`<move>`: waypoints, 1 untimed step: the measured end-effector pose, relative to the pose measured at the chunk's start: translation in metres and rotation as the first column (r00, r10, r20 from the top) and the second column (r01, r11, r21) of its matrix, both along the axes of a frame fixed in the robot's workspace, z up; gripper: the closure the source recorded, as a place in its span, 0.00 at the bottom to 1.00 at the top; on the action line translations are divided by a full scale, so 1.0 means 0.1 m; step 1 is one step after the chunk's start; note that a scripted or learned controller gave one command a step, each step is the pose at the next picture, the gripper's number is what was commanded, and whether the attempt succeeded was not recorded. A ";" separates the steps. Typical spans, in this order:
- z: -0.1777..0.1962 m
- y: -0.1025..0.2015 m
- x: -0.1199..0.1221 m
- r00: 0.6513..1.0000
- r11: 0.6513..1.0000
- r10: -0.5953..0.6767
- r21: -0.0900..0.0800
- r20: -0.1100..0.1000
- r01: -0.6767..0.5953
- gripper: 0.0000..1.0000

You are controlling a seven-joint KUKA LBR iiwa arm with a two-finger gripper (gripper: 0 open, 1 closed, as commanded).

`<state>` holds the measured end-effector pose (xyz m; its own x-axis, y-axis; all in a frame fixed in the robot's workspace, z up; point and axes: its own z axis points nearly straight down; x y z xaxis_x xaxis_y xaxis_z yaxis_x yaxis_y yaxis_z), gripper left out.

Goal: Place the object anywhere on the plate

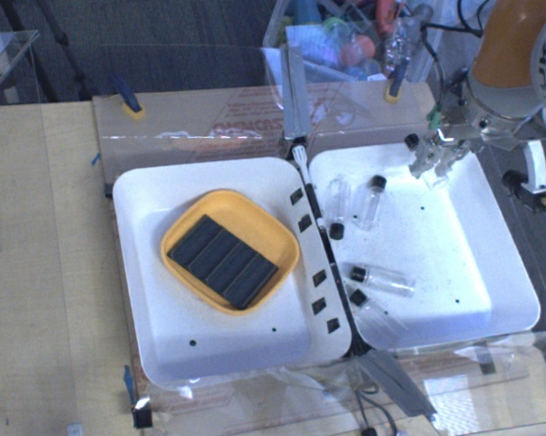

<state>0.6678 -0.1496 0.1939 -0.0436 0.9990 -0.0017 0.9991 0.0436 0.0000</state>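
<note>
A yellow square plate (pixel 187 228) lies tilted in the left bin (pixel 151 344). A dark ribbed rectangular pad (pixel 222 258) rests flat on the plate's middle. My gripper (pixel 434 164) hangs over the far right corner of the right bin (pixel 506 307), well away from the plate. Nothing is visible in it. Three clear vials with black caps lie in the right bin: one (pixel 372 200) near the back, one (pixel 336 208) by the divider, and one (pixel 382 278) lying on its side lower down.
A divider with black clips (pixel 316 256) runs between the bins. A clear box of colourful items (pixel 352 27) stands behind the bins. Cables and the arm's orange band (pixel 512 24) fill the upper right.
</note>
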 end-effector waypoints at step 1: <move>0.06 0.28 -0.25 0.985 0.985 0.174 0.003 -0.001 -0.174 1.00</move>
